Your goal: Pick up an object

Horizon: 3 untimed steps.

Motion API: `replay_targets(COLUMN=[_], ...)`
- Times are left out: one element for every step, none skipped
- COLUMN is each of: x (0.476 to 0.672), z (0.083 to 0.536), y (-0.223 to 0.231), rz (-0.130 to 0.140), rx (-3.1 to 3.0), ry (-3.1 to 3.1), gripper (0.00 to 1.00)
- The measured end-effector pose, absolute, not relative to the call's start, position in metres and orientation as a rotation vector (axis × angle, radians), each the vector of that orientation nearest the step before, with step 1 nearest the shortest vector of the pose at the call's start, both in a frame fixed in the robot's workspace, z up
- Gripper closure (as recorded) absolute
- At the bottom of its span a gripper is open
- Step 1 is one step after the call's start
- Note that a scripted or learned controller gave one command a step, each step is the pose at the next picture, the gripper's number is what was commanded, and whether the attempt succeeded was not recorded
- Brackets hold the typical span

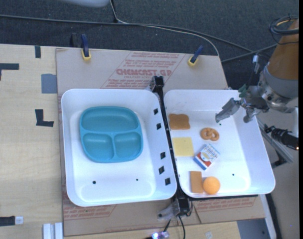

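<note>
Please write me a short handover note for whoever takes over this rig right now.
Gripper: jaws open, nothing between them, above the upper right part of the right bin.

Right bin holds the pickable items: toast slice, pretzel, yellow cheese slice, small red, white and blue packet, orange ball touching a tan cracker.

Left bin holds a blue divided plate.

Done: nothing picked yet.

Left: lower onto one item, close and lift. The pretzel lies nearest the gripper, so it looks like the likeliest target.
</note>
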<state>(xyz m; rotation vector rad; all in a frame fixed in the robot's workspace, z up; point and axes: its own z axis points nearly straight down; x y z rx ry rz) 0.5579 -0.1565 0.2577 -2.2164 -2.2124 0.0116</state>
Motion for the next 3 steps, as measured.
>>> replay_targets(x=[0.56, 0.556, 0.558], z=[0.264, 0.22, 0.161], y=[-0.156, -0.155, -0.16], rz=[0.002, 0.006, 0.002], rx=[-2.219, -2.218, -2.219], ry=[-2.222, -2.22, -2.222], gripper=[0.0, 0.0, 0.0])
